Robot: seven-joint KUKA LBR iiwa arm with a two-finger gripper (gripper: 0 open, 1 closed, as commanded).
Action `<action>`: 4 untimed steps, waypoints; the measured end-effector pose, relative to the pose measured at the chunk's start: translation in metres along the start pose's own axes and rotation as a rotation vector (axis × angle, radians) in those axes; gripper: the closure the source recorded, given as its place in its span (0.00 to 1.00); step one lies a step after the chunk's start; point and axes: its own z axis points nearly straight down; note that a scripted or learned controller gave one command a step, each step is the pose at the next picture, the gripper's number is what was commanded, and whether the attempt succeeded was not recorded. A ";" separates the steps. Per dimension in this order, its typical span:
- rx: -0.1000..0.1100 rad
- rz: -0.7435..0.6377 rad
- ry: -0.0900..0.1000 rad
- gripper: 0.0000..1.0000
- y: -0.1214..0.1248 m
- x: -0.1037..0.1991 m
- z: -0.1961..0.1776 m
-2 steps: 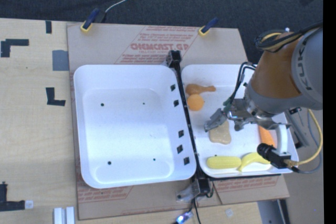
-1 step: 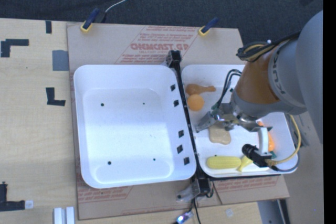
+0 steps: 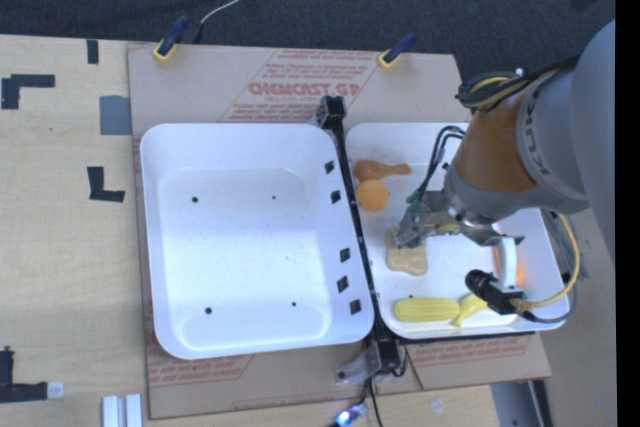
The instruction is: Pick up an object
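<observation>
Altogether: two bins (image 3: 160,155), four objects (image 3: 407,260), one hand (image 3: 408,233).

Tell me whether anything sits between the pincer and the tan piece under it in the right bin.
Nothing visible does. The pincer hangs directly over the tan piece, at its top edge. The orange ball and the yellow corn lie off to the sides.
</observation>
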 end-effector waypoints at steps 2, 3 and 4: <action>0.001 -0.006 0.004 1.00 0.027 0.095 -0.225; 0.002 -0.004 0.003 1.00 -0.007 0.122 -0.242; -0.008 -0.009 0.005 1.00 -0.039 0.180 -0.339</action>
